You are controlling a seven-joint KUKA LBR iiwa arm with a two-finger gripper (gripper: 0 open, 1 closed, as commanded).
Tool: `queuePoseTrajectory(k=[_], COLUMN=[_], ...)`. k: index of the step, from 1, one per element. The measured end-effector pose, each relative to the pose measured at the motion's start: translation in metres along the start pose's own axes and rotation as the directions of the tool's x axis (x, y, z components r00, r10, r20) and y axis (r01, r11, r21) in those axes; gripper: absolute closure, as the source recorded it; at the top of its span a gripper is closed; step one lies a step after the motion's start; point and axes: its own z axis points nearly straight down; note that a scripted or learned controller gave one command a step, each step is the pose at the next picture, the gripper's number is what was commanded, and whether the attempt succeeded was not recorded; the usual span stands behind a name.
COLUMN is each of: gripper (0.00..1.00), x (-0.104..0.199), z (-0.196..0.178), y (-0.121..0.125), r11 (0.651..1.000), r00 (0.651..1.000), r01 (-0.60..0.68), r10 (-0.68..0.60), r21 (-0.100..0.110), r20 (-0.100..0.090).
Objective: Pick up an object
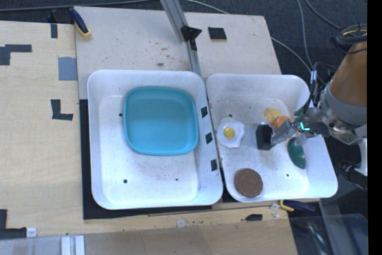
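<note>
Corn (273,114) sits mid right bin (250,82), toward far edge, just beside gripper (280,131). Jaw state: cannot tell. Black block (263,136) touching gripper; green piece (296,153) near right edge. Risk: crowding may deflect grasp, nudging corn or catching block instead.
</note>
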Motion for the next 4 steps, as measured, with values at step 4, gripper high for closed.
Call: queuePoseTrajectory(k=[4], gripper=[0.0], x=[0.001], z=[0.146], y=[0.006], r11=[1.0], r00=[1.0], r01=[0.0], r10=[0.0], r21=[-0.001], r20=[0.0])
